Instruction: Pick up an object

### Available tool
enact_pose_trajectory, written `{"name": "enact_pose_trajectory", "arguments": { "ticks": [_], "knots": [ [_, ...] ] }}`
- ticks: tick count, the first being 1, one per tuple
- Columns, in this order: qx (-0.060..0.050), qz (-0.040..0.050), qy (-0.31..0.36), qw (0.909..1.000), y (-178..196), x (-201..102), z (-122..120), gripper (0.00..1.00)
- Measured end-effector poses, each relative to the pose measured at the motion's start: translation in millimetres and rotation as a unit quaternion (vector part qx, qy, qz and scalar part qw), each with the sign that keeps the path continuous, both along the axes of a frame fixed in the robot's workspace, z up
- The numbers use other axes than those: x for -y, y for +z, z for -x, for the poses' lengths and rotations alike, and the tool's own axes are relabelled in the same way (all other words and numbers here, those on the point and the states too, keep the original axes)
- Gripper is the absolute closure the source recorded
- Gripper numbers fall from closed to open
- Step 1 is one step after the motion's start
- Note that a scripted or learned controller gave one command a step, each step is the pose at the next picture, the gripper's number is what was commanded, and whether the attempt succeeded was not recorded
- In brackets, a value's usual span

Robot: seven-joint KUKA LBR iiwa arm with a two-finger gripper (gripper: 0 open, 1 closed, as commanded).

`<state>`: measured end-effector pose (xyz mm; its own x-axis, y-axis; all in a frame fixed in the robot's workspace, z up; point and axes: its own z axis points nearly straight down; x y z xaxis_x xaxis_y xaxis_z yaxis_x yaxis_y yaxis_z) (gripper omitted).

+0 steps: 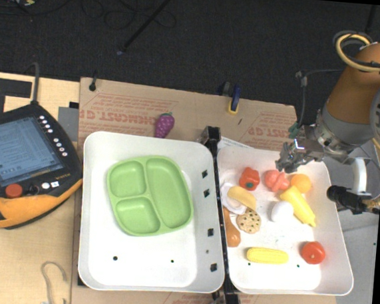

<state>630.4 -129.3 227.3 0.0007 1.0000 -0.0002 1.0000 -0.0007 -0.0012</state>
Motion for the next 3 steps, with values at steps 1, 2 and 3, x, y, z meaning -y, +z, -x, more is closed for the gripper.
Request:
{"name": "enact_pose_trajectory", "arguments": {
  "ticks": [1,2,3],
  "knots": [
    [-0.002,-0.0009,0.001,1.0000,-3,-25,36,1.00],
    [-0.002,-0.0011,0.001,1.0000,-3,-56,63,1.00],
    [-0.002,-0.0014,0.001,1.0000,9,-94,98,1.00]
  ]
}}
